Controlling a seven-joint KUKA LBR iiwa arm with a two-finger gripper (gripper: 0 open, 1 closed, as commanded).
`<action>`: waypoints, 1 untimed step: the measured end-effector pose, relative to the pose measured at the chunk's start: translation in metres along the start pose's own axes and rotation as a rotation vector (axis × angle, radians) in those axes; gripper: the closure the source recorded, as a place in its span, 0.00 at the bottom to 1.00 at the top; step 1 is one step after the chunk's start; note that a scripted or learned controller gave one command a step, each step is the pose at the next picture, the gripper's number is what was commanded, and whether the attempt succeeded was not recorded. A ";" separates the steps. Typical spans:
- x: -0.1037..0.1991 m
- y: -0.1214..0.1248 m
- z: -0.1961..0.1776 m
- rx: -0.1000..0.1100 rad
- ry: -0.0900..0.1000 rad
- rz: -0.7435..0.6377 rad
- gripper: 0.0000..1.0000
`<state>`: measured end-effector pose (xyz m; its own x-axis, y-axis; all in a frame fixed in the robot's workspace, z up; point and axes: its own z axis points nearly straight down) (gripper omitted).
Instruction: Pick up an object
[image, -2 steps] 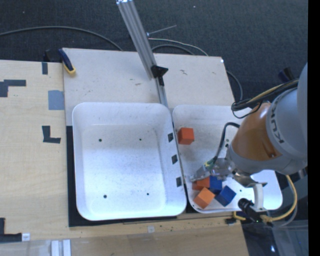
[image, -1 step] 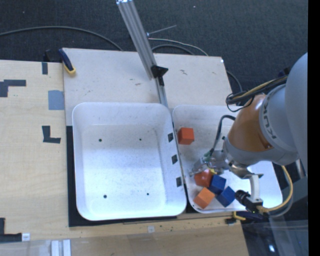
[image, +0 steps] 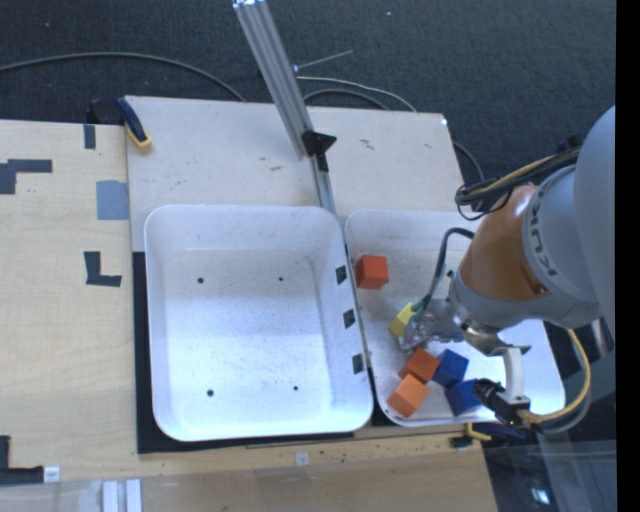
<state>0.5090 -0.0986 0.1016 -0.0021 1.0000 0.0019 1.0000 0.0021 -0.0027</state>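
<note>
**Mia:** Camera view looks down on two shallow white plastic bins. What is on the left?

**Ben:** The left white bin (image: 170, 300) has a bare white floor with a few small dark dots on it. It sits on a pale wooden bench (image: 60, 330). A silver metal rail (image: 280, 80) runs down at a slant to the wall where the two bins meet.

**Mia:** And the right white bin (image: 400, 225)?

**Ben:** An orange square block (image: 372, 271) lies alone near its far left side. Lower down is a little pile. A small yellow block (image: 402, 320) is at the top of the pile. Two more orange blocks (image: 413, 381) sit below it, one touching the other. Two blue blocks (image: 456, 381) are just beside them on the right.

**Mia:** Where is the robot's grey two-finger gripper (image: 428, 335)?

**Ben:** It is down in the right bin, right at the pile, between the yellow block and the orange ones. The big grey arm with the orange band (image: 510, 265) covers it from above.

**Mia:** Does it hold a block?

**Ben:** I cannot tell. The fingers are too dark and small to see how wide they are.
</note>
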 end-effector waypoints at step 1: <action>0.000 0.000 0.001 0.001 0.000 0.000 0.00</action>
